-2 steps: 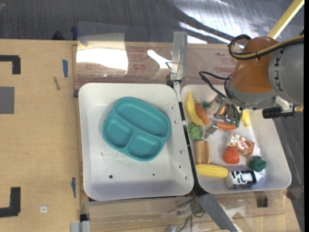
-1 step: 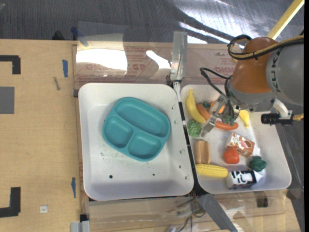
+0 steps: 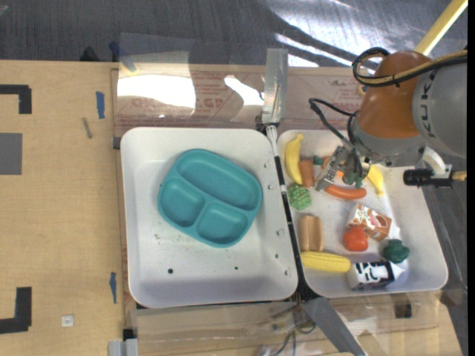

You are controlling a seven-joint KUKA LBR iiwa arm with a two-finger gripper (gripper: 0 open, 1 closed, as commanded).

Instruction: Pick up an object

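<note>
The task names no one object, so any of the toy foods in the right white bin point(image 3: 434, 262) will serve. Nearest the gripper point(image 3: 338, 170) are a long red-orange plastic hot dog point(image 3: 347, 192), lying just on its near side, and a small orange plastic piece point(image 3: 307, 174) just to its left. The gripper hangs low over the far part of this bin, above those two. Whether it is spread or pressed together cannot be told from here, and nothing is seen pinched in it, so judging from this the pick is not yet made: the closing on a thing and the lift are both left.

Around that spot the bin is crowded. A yellow plastic banana point(image 3: 294, 159) lies along the far left wall, with a green knobbly plastic vegetable point(image 3: 299, 197) near of it. A second yellow plastic fruit point(image 3: 376, 179) sits to the right, partly under the arm. Nearer lie a brown plastic bread roll point(image 3: 311, 233), a yellow plastic corn cob point(image 3: 325, 261), a red plastic tomato point(image 3: 355, 238), a red and white printed packet point(image 3: 371, 221), a dark green plastic broccoli point(image 3: 395, 251) and a black and white carton point(image 3: 373, 272).

The pieces close to the gripper lie touching or nearly so, which could spoil a clean grip. The left white bin point(image 3: 141, 273) holds a teal divided plastic plate point(image 3: 211, 196), well apart from the arm, on the tan surface point(image 3: 56, 199).
</note>
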